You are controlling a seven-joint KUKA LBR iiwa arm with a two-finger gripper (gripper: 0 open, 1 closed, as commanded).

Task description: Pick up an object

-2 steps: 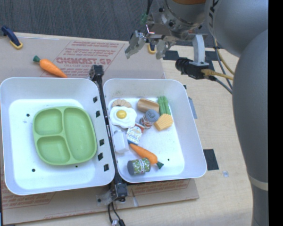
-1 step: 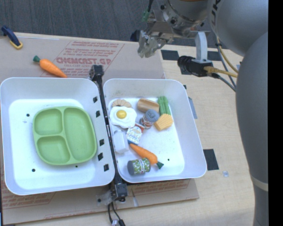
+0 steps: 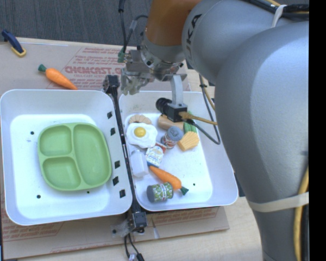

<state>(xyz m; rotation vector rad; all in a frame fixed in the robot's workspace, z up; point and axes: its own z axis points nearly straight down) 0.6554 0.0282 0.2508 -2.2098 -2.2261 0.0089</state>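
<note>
We read "CHEMCAST" in red on the cardboard sheet at the bench's far edge, beside the gripper, whose jaws' state we cannot tell.

Toy food in right bin; green tray in left bin.

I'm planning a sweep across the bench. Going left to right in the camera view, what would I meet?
Blue-and-yellow tool → carrot on the cardboard → green divided plate in the left bin → fried egg → cheese wedge in the right bin.
</note>
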